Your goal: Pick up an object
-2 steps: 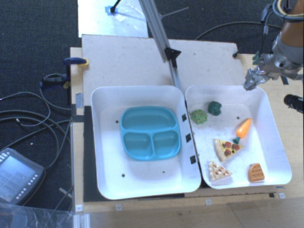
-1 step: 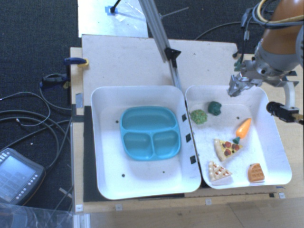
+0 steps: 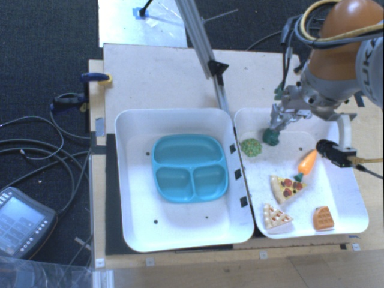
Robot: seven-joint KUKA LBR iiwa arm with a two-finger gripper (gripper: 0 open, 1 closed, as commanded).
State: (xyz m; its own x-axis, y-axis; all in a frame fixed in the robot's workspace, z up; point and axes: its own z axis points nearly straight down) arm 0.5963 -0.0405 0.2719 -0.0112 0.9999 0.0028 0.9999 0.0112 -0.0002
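Dark green, small and rounded, a toy sits in the right bin near its far edge, and the claw hangs directly over it, so close that its tip and the toy's top run together. Whether the claw is only touching the toy or has it between its fingers I cannot tell; how far it stands open is also not readable, since the wrist and cables above crowd that spot.

Taking the dark green toy as the mark: a paler green bumpy ball lies just beside it, toward the left bin. A carrot lies on its other side and nearer the camera, its long axis slanting. Two pizza slices and an orange wedge lie well apart from it, toward the bin's near edge. A blue divided plate rests in the left bin.

The coming move, I judge, turns on a straight vertical line: the toy is below the claw, not off to a side, so no sideways reach seems needed. The pale ball's closeness could get in a finger's way.
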